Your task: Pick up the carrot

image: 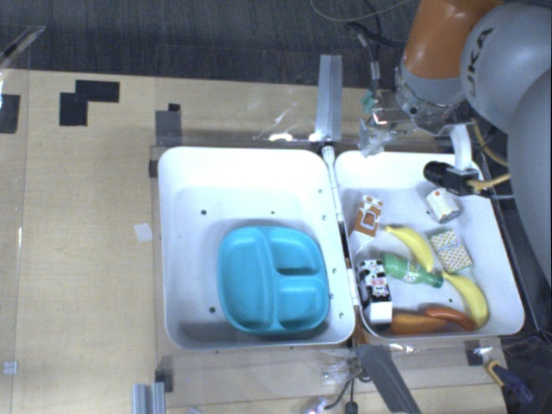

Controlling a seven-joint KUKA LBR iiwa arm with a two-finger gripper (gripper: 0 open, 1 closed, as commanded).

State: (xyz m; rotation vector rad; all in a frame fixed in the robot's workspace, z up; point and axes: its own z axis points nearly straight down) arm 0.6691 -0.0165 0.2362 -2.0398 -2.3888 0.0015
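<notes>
Two white bins sit side by side on the pale wooden surface, split by a thin metal divider that stands up at their far edge. The left bin holds a blue tray with several compartments, lying flat toward the near side. The right bin is crowded. The carrot lies along its near wall, orange and lengthwise, its left end beside a small black-and-white box in the near left corner. A reddish piece lies touching the carrot's far side toward the right. Just beyond that, a green bottle lies on its side in the middle of the bin, and a banana curves past it on the far side. A second banana bends toward the near right corner, close to the carrot's right end. A checkered packet sits between the two bananas, a small brown-and-white carton stands toward the left wall, and a white can lies near the far right. The arm comes in from the right, grey with its orange band, and the gripper hangs over the far left corner of the right bin, well apart from the carrot; from here I cannot tell how it is set. A black cable loops on the dark floor behind.
</notes>
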